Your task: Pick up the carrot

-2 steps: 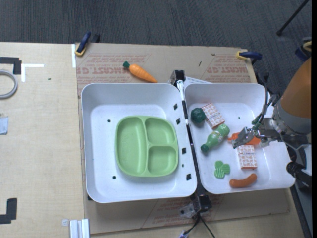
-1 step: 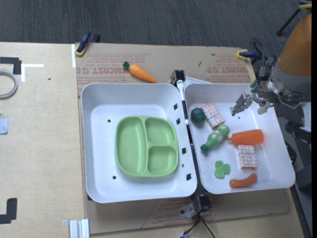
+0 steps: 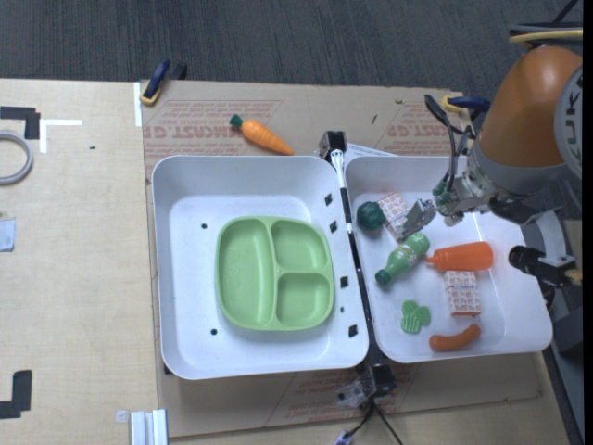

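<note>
Carrot lay outside both bins — on the cardboard behind the left bin, long axis slanting, green top to the view's left. Gripper hung over the right bin near a green bottle; carrot well apart, up-left. Jaw state: cannot tell.

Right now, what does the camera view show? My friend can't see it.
The carrot lies on cardboard outside the bins, behind the left bin with its green plate. The gripper hovers over toy food in the right bin.
</note>
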Robot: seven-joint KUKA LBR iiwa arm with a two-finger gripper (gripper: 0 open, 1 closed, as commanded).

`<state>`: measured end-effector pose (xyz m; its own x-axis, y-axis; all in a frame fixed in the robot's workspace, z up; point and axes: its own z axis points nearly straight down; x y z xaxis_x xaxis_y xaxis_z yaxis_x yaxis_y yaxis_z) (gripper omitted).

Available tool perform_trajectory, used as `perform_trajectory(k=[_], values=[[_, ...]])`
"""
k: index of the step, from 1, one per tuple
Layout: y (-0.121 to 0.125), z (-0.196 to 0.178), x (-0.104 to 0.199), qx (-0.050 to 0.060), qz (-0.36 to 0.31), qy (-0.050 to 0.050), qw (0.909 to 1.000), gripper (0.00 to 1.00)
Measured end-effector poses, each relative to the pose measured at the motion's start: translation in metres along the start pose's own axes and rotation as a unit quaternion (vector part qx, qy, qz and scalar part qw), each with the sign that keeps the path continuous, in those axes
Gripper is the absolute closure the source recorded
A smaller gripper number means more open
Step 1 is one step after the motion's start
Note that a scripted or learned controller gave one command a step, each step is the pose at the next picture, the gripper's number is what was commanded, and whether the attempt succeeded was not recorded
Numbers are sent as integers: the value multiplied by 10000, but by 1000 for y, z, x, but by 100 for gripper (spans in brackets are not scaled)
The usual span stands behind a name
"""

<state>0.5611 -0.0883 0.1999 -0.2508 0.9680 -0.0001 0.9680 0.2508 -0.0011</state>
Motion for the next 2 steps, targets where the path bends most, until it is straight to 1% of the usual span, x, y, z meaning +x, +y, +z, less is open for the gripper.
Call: perform_trajectory(k=[1,2], values=[[-12,8,37,-3,-1099,0,9939,0],[-6,8,94,-8,-2682,-3,9634,0]])
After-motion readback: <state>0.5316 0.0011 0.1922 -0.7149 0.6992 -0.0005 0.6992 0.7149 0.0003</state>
